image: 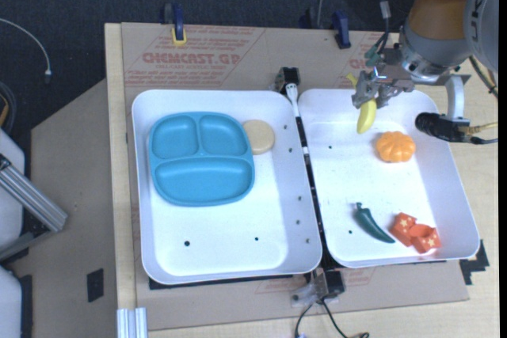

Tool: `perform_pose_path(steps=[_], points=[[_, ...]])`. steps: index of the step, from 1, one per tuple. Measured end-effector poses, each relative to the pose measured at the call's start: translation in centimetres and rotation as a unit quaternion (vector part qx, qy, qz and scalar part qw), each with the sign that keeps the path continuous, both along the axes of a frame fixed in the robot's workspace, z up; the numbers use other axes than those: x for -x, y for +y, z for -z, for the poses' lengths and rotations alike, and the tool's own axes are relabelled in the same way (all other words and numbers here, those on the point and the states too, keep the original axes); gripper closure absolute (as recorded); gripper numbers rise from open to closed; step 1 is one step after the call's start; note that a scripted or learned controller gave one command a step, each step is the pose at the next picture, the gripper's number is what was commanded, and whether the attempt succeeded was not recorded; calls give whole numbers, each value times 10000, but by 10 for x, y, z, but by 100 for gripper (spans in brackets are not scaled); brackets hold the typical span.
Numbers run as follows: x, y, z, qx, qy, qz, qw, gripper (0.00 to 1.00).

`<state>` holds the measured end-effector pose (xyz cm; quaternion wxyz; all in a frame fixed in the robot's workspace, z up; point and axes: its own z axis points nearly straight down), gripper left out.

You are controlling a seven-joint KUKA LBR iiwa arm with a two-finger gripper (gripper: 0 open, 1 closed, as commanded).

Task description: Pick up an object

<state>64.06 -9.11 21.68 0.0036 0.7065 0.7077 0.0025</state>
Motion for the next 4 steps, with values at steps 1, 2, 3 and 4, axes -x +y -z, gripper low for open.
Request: perform_pose_path(steps=[1,2,3,4], points=[[-1,0,-49,-1,11,2,10000,100],[-7,44,-46,-11,33,-16,10000,100],[-20,101,-36,-15,35,-23,10000,100],[-22,147,-20,-14,56,-17,10000,100]])
